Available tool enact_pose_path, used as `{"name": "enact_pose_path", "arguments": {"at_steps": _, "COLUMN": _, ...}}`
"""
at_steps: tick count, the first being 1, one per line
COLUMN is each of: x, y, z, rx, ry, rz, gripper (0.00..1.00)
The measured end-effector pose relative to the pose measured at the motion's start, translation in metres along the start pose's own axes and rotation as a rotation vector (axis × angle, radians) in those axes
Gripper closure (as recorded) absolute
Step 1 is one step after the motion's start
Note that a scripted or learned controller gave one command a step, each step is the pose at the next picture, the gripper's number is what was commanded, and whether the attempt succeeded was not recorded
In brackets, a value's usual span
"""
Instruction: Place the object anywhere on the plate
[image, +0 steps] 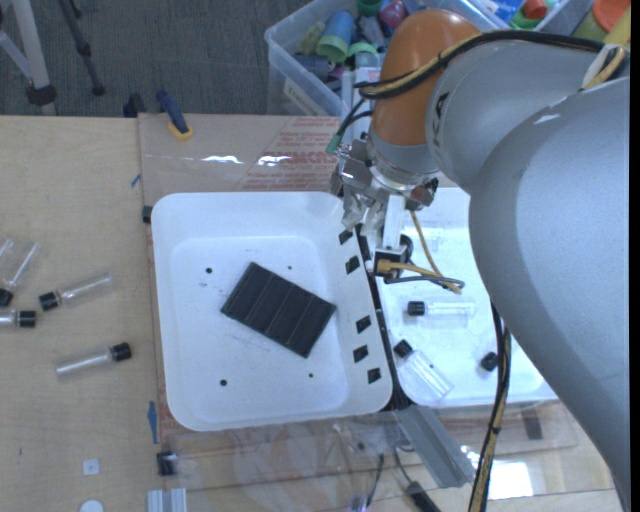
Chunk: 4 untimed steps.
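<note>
Left bin (180, 300): black plate (277, 309) centred, tool (372, 235) over rt rim.

The arm (530, 200) hides much of the right bin (520, 395).

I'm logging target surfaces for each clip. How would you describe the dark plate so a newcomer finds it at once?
Start at the left white bin, the one away from the arm. On its floor lies the dark plate, a flat ribbed rectangle turned at a slant. Unlike the clear, black-capped vials in the right bin, it is opaque and black.
</note>
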<state>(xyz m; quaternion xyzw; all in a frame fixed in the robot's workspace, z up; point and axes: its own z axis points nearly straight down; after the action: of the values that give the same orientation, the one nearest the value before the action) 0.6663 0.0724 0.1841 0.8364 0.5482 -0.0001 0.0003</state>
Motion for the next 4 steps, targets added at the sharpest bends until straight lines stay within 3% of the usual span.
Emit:
{"name": "enact_pose_path", "arguments": {"at_steps": 1, "x": 0.060, "y": -0.026, "z": -0.032, "rx": -0.003, "ry": 0.001, "rz": -0.501, "gripper": 1.00}}
{"name": "enact_pose_path", "arguments": {"at_steps": 2, "x": 0.106, "y": -0.046, "z": -0.062, "rx": -0.004, "ry": 0.001, "rz": -0.738, "gripper": 1.00}}
{"name": "enact_pose_path", "arguments": {"at_steps": 3, "x": 0.134, "y": -0.058, "z": -0.042, "rx": 0.001, "ry": 0.001, "rz": -0.977, "gripper": 1.00}}
{"name": "enact_pose_path", "arguments": {"at_steps": 4, "x": 0.134, "y": -0.058, "z": -0.053, "rx": -0.003, "ry": 0.002, "rz": -0.977, "gripper": 1.00}}
